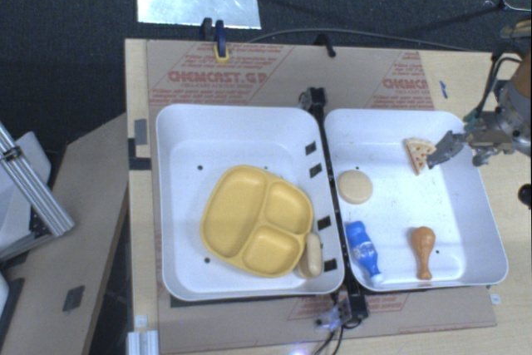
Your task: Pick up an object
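The right bin [478,220] holds a toy pizza slice [420,152] at its far side, a round beige biscuit [356,186] near its left wall, a blue bottle [362,248] at the front left and a brown drumstick [423,248] at the front. My gripper [462,154] hangs over the bin's far right corner, open, with nothing between its fingers. Its left fingertip [436,158] sits just to the right of the pizza slice, close to touching it.
The left bin [179,179] holds a yellow divided tray [258,220] and a small beige bread roll [312,254] against the tray's right front edge. A black-clipped divider [326,179] separates the bins. The arm enters over the right bin's right rim.
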